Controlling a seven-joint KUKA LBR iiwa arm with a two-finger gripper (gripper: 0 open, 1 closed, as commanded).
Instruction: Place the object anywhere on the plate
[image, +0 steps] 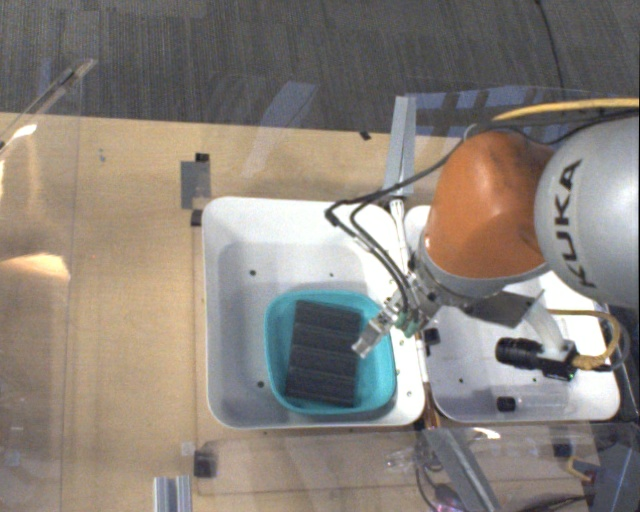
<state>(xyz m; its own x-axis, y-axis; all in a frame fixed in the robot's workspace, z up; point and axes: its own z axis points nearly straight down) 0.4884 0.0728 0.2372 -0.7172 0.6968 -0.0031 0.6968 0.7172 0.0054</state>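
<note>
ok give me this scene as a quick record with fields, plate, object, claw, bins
plate: teal plate in the left white bin, toward its near right corner
object: dark ridged block lying flat on the plate
claw: claw over the plate's right edge, beside the block; no object seen between its fingers
arm: grey arm with orange band, above the divide between the bins
right bin: right white bin, partly covered by the arm
task state: block appears to rest on the plate
</note>
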